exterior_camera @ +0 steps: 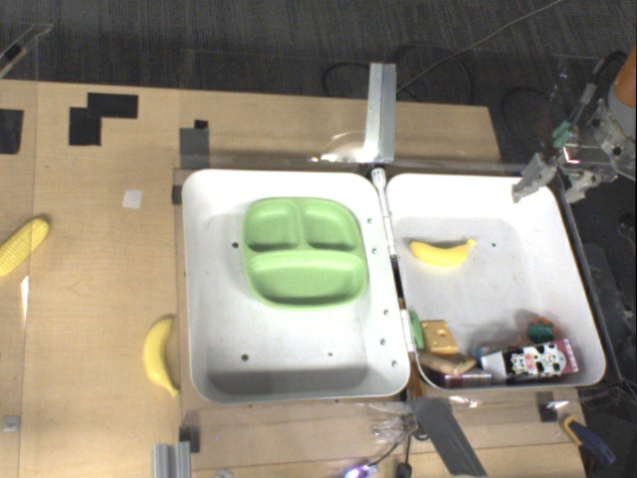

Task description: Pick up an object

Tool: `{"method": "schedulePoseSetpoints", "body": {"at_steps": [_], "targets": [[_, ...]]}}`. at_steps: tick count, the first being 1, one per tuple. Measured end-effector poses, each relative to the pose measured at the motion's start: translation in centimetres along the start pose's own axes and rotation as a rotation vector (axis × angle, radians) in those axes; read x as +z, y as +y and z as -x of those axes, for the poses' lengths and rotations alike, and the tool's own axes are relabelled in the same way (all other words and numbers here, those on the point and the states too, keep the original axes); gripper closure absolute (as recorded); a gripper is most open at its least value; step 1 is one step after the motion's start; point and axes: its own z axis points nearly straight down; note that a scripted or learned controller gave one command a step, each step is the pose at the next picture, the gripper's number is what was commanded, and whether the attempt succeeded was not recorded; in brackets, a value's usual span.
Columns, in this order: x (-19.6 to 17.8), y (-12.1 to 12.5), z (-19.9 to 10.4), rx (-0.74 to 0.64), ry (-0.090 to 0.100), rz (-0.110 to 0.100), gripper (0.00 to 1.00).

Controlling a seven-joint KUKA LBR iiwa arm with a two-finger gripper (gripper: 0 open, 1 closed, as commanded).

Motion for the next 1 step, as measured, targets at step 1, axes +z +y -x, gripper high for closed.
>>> {"method": "schedulePoseSetpoints", "body": {"at_steps": [1], "targets": [[-1.22, 0.19, -0.1, -0.006, -0.001, 0.007, 1.0]]}}
